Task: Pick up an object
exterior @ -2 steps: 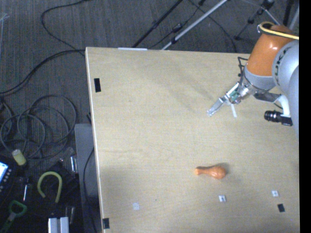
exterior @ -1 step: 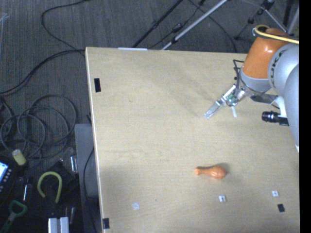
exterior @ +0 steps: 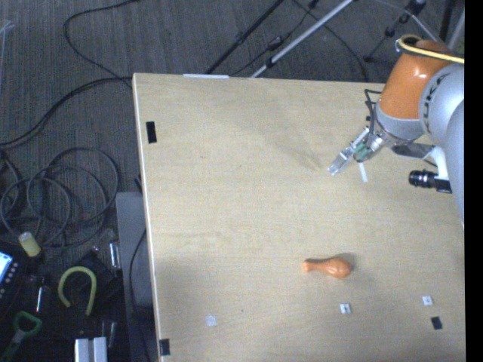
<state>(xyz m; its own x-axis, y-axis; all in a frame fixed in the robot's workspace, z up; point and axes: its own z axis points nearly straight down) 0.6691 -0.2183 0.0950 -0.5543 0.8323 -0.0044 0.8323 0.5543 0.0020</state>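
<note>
Far left, on the dark carpeted floor beside the bench: a tangle of black cables (exterior: 56, 194) is seen, looped in several coils, with one long lead running up toward the top edge. Below the coils a yellow-green U-shaped item (exterior: 78, 285) lies on the floor, and a small pale cylindrical piece (exterior: 29, 243) sits just above and left of it. What either one is cannot be made out.

The light wooden bench top (exterior: 249, 202) takes up the middle and right of the view. A short black mark (exterior: 151, 132) is noted near its left edge, toward the top. No bin walls can be made out on the surface from this angle.

Lower centre-right — the orange object (exterior: 329, 267) lies flat on the bench top. It is bulb-shaped, with the rounded end to the right and a narrow neck pointing left. Nothing is touching it. A few small pale and dark tags (exterior: 345, 308) are scattered on the wood below and to the right of it.

Upper right — the gripper (exterior: 349, 158) is seen above the bench top, pointing down and to the left, well apart from the orange object and higher in the view. Two pale fingers (exterior: 336, 166) are visible, slightly spread, with nothing between them. Behind the gripper the arm's orange band (exterior: 411, 81) and grey casing enter from the right.

Beyond the bench's far edge, light-coloured stand legs (exterior: 317, 21) are seen crossing the carpet.
</note>
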